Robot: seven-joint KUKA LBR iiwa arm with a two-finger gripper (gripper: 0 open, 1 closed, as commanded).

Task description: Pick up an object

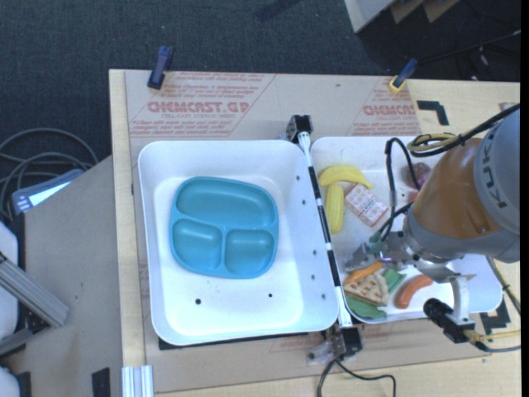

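Right bin (355, 149), near end: pizza slice (367, 287), sausage (411, 290), carrot (364, 268), close under the gripper (387, 251), whose grip cannot be told. Farther: wrapped snack (364, 204), banana (336, 190). Left bin (157, 246): blue divided tray (223, 227).

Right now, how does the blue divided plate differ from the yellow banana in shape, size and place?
The blue divided plate is broad and rounded, with three compartments; the banana is slim and curved. The plate is far larger than the banana. The plate lies alone in the left bin, while the banana lies in the right bin among other small items, close to the divider. Both rest flat on a white bin floor, and the arm touches neither.
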